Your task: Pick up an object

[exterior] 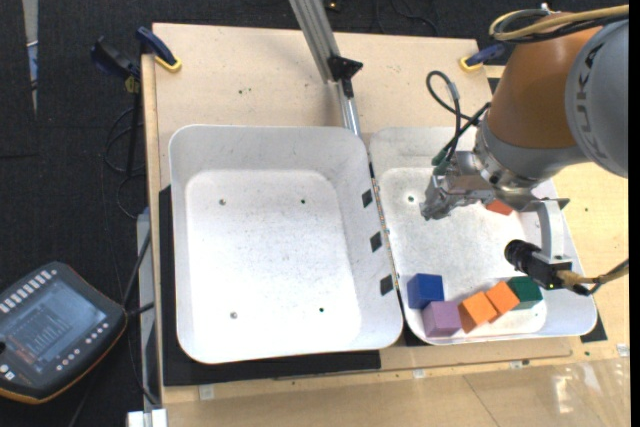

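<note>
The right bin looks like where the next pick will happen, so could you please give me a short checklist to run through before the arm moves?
1. Targets present in the right bin: ok; blue block, purple block, orange block and green block sit along its near edge.
2. Claw over the right bin: ok.
3. Claw above a block: not ok; it hangs over bare floor, farther back than the row.
4. Anything held in the claw: cannot tell.
5. Blocks spaced for a clean grasp: not ok; purple, orange and green crowd together, blue stands freer.
6. Small red-orange piece under the wrist: cannot tell what it is.
</note>
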### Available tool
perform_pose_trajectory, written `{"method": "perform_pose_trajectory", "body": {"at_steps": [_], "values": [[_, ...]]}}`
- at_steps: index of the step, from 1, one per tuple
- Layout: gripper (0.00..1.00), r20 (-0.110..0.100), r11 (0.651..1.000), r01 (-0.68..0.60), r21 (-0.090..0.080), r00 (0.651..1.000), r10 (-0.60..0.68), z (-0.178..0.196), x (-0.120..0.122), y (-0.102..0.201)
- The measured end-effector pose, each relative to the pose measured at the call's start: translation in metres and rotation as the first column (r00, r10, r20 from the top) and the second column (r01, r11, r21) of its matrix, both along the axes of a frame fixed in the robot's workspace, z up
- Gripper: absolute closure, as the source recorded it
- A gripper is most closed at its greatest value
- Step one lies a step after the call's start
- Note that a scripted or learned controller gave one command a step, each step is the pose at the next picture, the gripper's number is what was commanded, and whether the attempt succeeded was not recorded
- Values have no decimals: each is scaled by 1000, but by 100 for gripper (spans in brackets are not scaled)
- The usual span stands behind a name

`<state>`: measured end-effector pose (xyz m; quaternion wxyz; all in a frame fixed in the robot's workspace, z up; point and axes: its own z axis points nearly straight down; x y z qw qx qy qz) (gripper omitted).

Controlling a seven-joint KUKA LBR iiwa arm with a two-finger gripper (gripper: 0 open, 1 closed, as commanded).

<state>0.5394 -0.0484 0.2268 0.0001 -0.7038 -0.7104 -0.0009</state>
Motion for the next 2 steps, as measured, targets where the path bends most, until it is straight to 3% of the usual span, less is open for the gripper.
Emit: {"method": "perform_pose_trajectory", "body": {"at_steps": [2], "values": [[100,-3,1000,0,0,1000,0,-4,-14,119]]}}
